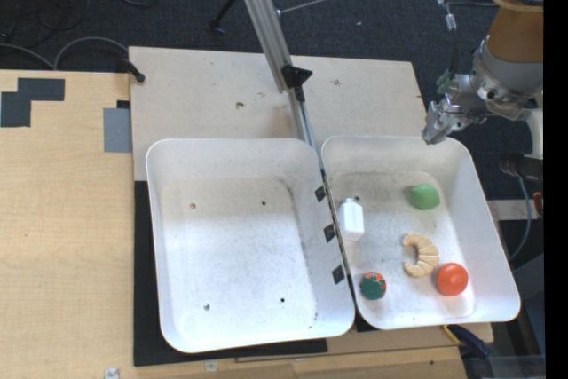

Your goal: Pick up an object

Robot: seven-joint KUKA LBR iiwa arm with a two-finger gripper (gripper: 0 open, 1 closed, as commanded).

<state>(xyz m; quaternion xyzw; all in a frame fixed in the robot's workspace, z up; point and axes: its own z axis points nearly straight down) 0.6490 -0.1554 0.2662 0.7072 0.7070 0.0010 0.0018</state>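
The right bin holds a green lump, a small white bottle, a tan curved pastry, an orange-red ball and a small green-and-red ball. My gripper hangs over the far right corner of that bin, above its rim and up and to the right of the green lump. Nothing shows between its tips.
The left bin lies beside the right one, with black clips along the shared wall. A slanted aluminium post rises from behind the bins. The arm's orange band stands at the right edge.
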